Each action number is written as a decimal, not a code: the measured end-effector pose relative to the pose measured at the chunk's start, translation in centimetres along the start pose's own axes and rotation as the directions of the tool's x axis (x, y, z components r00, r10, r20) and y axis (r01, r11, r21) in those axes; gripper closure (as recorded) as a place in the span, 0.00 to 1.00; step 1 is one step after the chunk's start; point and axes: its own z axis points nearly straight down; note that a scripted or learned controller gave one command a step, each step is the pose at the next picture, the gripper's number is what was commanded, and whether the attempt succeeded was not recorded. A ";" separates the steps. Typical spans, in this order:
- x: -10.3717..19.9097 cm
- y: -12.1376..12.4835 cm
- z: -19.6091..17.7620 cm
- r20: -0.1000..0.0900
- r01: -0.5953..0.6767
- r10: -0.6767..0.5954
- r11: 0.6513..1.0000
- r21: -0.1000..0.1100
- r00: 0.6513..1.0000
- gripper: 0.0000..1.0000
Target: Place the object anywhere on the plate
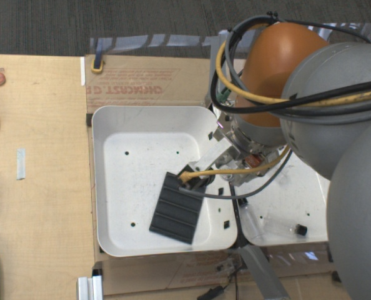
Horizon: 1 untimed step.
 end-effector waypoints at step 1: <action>0.3 -0.6 2.7 0.001 -0.138 0.138 0.990 0.001 0.990 1.00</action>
